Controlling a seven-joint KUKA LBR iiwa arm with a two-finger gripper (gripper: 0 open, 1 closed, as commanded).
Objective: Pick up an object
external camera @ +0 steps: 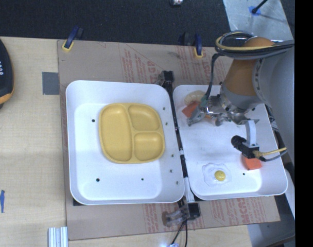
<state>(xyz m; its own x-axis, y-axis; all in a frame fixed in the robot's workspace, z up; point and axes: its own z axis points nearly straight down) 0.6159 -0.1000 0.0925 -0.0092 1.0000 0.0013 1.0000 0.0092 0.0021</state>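
Observation:
My gripper (pixel 198 114) is low in the far left part of the right bin (pixel 264 187), close to its left wall. A small orange-red piece (pixel 189 108) lies right at its tip, touching or nearly touching it. A pale rounded item (pixel 195 95) rests just behind that, at the bin's far wall. A toy fried egg (pixel 216 174) lies flat near the front of the same bin. An orange block (pixel 253 163) sits toward the bin's right side.
The left bin (pixel 79 184) holds a yellow divided plate (pixel 131 132) at its middle. The arm (pixel 249 76) fills the far right of the right bin. Clamps hold the cardboard base at the back edge.

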